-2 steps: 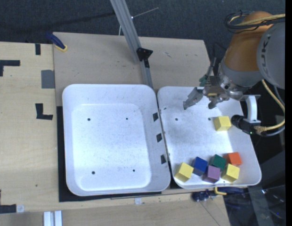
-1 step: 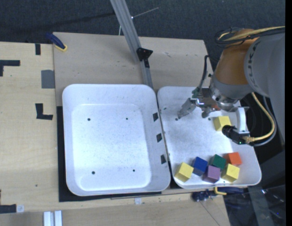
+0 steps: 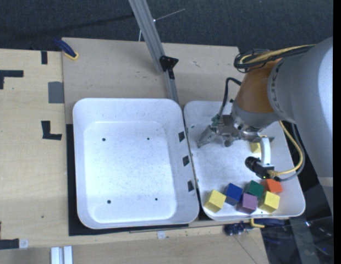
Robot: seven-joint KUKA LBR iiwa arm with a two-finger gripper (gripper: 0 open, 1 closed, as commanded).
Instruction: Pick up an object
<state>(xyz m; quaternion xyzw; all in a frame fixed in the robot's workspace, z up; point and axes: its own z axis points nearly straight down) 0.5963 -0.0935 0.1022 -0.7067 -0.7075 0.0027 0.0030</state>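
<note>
My gripper [image 3: 215, 141] hangs over the upper middle of the right bin [image 3: 201, 112]. It is open, its two grey fingers are spread, and only white bin floor shows between them. Several small blocks cluster along the bin's near edge: a yellow block [image 3: 215, 201], a blue block [image 3: 234, 192], a purple block [image 3: 249, 202], a green block [image 3: 254, 189], an orange block [image 3: 274, 186] and a second yellow block [image 3: 271, 202]. Another yellow piece [image 3: 256, 146] peeks out beside the wrist, mostly hidden. The cluster lies well below and right of the gripper.
The left bin [image 3: 132, 158] stands beside the right one, their rims touching. A slanted metal pole [image 3: 151, 32] runs from the top edge down to the gap between the bins. Cables loop around the wrist [image 3: 269, 169].
</note>
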